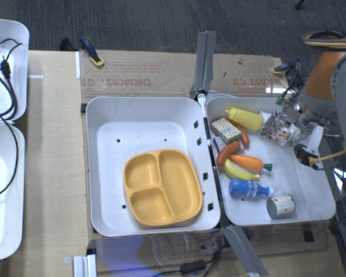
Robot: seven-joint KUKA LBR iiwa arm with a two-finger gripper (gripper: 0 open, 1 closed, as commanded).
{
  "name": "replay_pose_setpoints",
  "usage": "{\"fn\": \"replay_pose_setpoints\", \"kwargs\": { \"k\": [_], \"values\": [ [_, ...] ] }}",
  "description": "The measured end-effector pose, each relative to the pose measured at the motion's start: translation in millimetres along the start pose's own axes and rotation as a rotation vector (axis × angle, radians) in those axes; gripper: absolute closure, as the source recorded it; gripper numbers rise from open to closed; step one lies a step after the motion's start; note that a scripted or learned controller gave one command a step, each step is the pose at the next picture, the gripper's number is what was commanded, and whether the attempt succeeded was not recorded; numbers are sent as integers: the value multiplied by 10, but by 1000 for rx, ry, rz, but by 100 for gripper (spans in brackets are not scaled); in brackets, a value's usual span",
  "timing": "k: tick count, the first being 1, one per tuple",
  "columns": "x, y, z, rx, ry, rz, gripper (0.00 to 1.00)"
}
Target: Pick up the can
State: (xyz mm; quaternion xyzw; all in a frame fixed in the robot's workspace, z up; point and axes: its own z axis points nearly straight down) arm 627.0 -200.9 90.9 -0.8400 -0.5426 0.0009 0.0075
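Two white bins sit side by side on the worktop [52, 154]. The left bin [104, 154] holds a yellow plate [161, 186] with three parts.

The right bin [311, 201] holds the toys. The can [281, 206] lies on its side near the bin's 5 o'clock corner, with nothing touching it. A blue bottle [249, 189] lies just beside it, at the can's 10 o'clock. A carrot [249, 163] and a banana [240, 171] lie above the bottle. A yellow bottle [245, 119] lies near the bin's 12 o'clock edge, with a small box [226, 130] at its 8 o'clock.

The arm [326, 79] comes in from 3 o'clock. Its gripper [282, 128] is at about 2 o'clock in the right bin, well apart from the can. The fingers are a blurry jumble, so I cannot tell if they are spread or pressed together.
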Motion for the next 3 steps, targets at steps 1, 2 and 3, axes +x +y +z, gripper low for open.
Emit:
{"fn": "replay_pose_setpoints", "kwargs": {
  "k": [1,2,3],
  "values": [
    [-21,-17,-83,9,-6,-4,100],
    [577,-81,-1243,-14,-8,131,100],
    [571,-83,-1235,-13,-9,132,0]
  ]
}}
